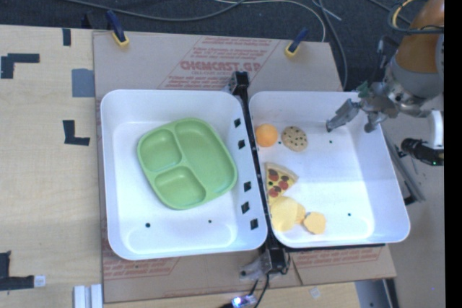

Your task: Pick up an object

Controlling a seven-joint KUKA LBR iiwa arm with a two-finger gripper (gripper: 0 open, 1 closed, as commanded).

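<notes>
1. In the right bin, a white shallow plastic tray, the candidates for picking lie along its left side: a small orange ball, a round tan chocolate-chip cookie just beside it, a toy pizza slice below them, and a yellow cheese-like wedge touching a small orange-yellow disc near the front wall.
2. The gripper hangs over the bin's upper right part, well apart from every item; its dark fingers look spread apart with nothing between them.
3. The step in hand seems to be the approach. The cookie is nearest, so travelling left and coming down centred on it would be sensible.
4. Flat pieces give little to squeeze; the fingers should straddle the cookie's edges and avoid nudging the ball, which would probably roll.
5. The left bin holds a light green divided plate, on the cardboard-covered bench.
</notes>
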